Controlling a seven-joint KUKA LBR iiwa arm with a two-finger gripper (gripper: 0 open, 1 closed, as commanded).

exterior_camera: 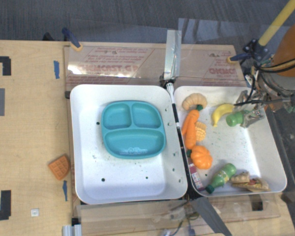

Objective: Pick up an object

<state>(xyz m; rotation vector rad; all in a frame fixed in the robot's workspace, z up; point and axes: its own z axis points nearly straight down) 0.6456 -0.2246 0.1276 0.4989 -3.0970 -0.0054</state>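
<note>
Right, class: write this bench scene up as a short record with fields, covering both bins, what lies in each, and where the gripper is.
left bin: holds a teal divided plate
right bin: holds toy food
toy food: banana, carrot, corn, orange pumpkin, green bottle, croissant
gripper: at the right bin's upper right, beside a green round object
bench, left of bins: orange waffle-like piece

Arm (285, 58) reaches in from the right, claw (249, 116) angled downward
</note>
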